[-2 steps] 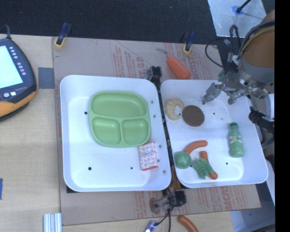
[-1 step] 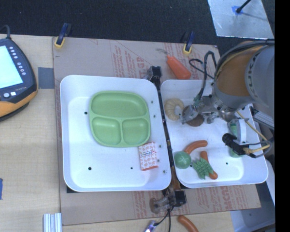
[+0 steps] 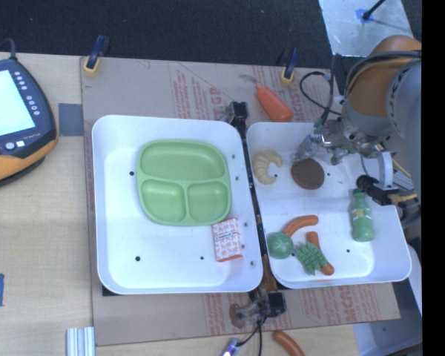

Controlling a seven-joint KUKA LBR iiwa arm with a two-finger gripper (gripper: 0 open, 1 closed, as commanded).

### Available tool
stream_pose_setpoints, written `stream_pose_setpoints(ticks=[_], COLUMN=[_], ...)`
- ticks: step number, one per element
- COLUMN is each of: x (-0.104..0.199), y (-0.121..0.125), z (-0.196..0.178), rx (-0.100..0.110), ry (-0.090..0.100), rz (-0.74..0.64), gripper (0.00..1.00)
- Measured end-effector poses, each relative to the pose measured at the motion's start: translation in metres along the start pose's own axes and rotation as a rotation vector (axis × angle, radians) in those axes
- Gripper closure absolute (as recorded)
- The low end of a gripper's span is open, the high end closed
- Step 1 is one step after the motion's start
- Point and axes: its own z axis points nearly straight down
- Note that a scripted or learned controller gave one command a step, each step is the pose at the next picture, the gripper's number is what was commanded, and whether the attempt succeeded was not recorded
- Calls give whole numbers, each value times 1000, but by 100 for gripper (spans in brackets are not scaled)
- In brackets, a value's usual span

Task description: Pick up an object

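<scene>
We count two shallow white bins side by side on the bench: the left bin (image 3: pixel 111 199) and the right bin (image 3: pixel 386 262). The left bin holds two things: one green divided plate (image 3: pixel 184 182) with three compartments, lying flat toward the far side, and one small red-and-white packet (image 3: pixel 227 240) just beside the plate's near right corner, close to the wall shared with the other bin. The right bin holds six things by our count: one pale croissant (image 3: pixel 267 166) near its far left corner, one brown round cookie (image 3: pixel 308 174) just right of the croissant, one green bottle (image 3: pixel 361 215) lying toward the right wall, one orange-red sausage (image 3: pixel 300 224) in the middle, one green round vegetable (image 3: pixel 279 245) near the left wall, and one carrot with green leaves (image 3: pixel 314 256) just beside that vegetable. Outside the bins we see one orange carrot-like piece (image 3: pixel 273 104) on the cardboard beyond the right bin and one teach pendant (image 3: pixel 11 121) at the left of the bench. The arm's gripper (image 3: pixel 322 145) sits over the far part of the right bin, just beyond the cookie; we cannot tell how its pincer stands, and we see nothing between its tips.
</scene>
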Motion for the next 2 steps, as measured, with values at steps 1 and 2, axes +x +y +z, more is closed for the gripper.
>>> stream_pose_setpoints(ticks=[1,2], x=[-46,-46], y=[-12,-39], z=[-105,-133], rx=[-3,1], ry=[-2,1], rz=[1,1], gripper=[0,0])
